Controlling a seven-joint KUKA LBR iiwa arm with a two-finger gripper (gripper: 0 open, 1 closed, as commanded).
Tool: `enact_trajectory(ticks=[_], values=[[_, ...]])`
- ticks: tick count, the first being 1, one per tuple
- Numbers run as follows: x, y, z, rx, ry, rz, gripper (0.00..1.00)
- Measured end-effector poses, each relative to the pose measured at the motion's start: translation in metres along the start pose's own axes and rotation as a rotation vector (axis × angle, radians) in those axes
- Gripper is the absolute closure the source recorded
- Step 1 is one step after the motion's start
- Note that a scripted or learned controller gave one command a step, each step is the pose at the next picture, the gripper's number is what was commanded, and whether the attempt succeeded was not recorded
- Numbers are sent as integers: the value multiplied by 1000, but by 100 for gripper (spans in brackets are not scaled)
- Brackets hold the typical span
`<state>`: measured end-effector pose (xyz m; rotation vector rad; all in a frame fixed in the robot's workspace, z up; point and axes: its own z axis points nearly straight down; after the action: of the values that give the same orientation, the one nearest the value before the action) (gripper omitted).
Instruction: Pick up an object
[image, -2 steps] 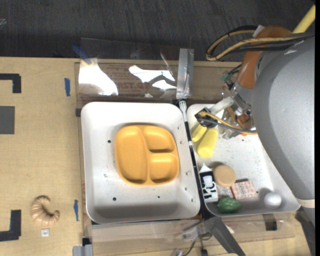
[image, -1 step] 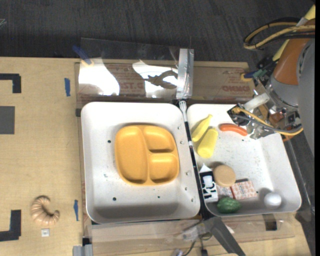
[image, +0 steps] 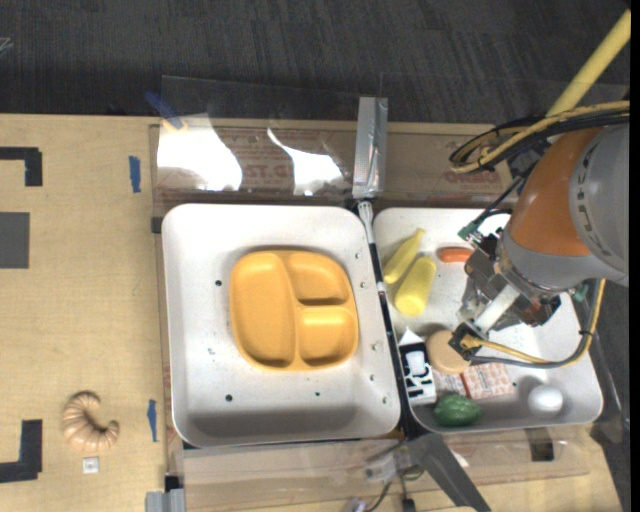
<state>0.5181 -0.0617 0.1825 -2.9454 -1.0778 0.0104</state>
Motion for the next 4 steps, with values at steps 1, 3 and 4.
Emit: enact_trajectory(ticks=[1, 3, 4], values=[[27, -34, -1, -4, 5, 358, 100], [7, -52, -66, -6, 3, -360, 100], [72, -80, -16, -4, 2, 43, 100]])
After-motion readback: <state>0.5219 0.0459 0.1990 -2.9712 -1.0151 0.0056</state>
